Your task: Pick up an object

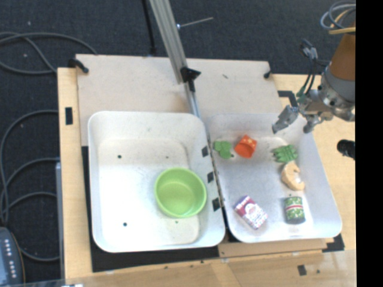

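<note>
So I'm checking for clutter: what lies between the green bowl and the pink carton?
In the camera view, just the two bins' touching walls separate the green bowl and the pink carton; no other object lies there.

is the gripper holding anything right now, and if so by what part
Nothing is held. The gripper hangs open over the right bin's far right corner, with no object between its fingers; the closest item, a green toy, lies below it.

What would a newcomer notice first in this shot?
Likely the bright green round plastic bowl, sitting alone in the left white bin. Next, the scatter in the right white bin: a small orange cup-like object near its top, a pink-and-white packet and a green can toward its lower edge. The two-finger gripper hangs open above that bin's upper right, holding nothing.
</note>
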Tool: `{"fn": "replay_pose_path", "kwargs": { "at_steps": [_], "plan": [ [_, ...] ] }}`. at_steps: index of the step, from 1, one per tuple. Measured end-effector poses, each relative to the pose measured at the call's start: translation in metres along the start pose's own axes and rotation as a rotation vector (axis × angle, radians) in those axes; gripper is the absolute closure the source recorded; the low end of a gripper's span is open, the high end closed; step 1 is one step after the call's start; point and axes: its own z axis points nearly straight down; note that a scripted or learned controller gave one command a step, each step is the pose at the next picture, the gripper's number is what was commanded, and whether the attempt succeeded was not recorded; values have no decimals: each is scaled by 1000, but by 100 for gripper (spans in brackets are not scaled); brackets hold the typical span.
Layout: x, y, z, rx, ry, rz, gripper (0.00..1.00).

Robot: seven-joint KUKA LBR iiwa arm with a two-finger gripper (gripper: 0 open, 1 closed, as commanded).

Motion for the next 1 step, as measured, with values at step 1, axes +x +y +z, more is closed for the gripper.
{"fn": "replay_pose_path", "kwargs": {
  "at_steps": [1],
  "plan": [
    [0, 0, 0, 0, -1, 0, 0]
  ]
}}
